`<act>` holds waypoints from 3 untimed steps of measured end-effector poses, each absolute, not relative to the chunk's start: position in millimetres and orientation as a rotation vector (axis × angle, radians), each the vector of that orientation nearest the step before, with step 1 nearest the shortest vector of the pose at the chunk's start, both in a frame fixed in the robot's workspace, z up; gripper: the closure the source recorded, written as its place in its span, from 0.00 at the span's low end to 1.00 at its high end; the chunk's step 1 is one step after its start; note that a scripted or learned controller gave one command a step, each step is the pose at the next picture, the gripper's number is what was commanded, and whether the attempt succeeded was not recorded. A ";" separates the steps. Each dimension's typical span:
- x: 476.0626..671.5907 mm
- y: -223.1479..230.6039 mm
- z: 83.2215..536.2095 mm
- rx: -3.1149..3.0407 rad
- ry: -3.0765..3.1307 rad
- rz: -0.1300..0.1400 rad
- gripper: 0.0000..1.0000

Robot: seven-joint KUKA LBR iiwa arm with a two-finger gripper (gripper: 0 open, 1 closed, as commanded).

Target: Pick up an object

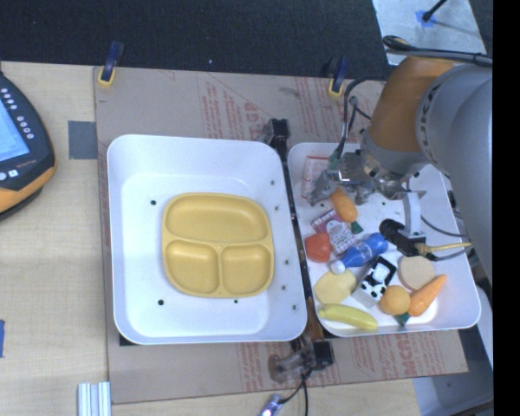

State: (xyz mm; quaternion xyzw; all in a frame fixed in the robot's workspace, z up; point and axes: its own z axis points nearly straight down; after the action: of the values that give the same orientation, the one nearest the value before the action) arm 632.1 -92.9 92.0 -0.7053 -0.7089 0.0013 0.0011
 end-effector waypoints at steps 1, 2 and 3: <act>653.5 -121.8 92.1 -2.218 -2.222 0.002 0.00; 656.1 -99.3 91.8 -2.214 -2.224 0.005 0.00; 656.2 -100.0 102.2 -2.211 -2.225 0.005 1.00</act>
State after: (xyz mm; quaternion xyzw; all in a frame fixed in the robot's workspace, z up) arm 656.2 -100.0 102.2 -0.7049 -0.7093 0.0017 0.0023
